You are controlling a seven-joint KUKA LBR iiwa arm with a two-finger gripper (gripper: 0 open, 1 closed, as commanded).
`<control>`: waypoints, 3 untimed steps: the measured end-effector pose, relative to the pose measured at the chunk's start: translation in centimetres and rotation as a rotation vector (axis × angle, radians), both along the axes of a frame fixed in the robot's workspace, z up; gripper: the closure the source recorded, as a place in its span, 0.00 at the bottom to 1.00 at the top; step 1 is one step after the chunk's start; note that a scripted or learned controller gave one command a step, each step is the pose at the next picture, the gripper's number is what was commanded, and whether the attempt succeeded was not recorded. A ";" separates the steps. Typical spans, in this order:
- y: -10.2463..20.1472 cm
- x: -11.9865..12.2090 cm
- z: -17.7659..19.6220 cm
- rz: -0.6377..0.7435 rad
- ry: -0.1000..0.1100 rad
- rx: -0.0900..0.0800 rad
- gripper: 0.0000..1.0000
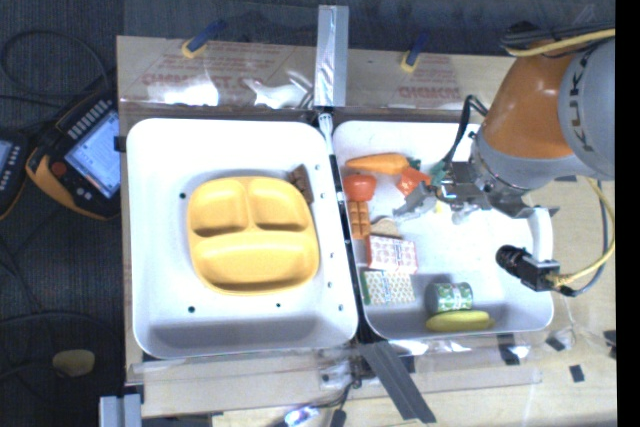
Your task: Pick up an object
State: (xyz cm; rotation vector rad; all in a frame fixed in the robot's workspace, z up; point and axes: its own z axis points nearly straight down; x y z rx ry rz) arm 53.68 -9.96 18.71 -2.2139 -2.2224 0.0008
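Orange-red piece (410,180) in the right bin (520,215) looks the likeliest target, because the gripper (424,202) hangs just beside it, a little below it in the camera view. The orange-red piece lies on the bin floor near the tip of the carrot (378,161), and nothing shows it lifted. The arm (535,115) reaches in from the right, its orange band over the bin's far corner, with the wrist low over the white floor. Whether the pincer is spread or pressed together I cannot tell; the metal at its end blurs into the pale bin, and I see nothing caught in it. So the pick is not yet made, by my reading: the approach looks done or nearly so, while the closing, the grip and the lift are all left. Plenty of other choices sit close by. A red tomato-like thing (360,185) rests under the carrot against the dividing wall, and a pale box (392,253) lies below that with a green-patterned box (388,287) touching its lower edge. Further along the near side a green can (451,296) stands just above a yellow fruit (458,320). Over in the left bin (150,245) a yellow divided tray (252,230) lies flat, well apart from the gripper. I judge the task early: everything rests on a bin floor and the real work is ahead.
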 end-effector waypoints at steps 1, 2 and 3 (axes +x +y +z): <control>4.3 -2.3 -0.4 0.084 0.000 -0.002 0.00; -0.9 -4.6 -7.5 0.164 -0.001 -0.001 0.00; -1.7 5.5 -9.5 0.103 -0.019 -0.006 0.00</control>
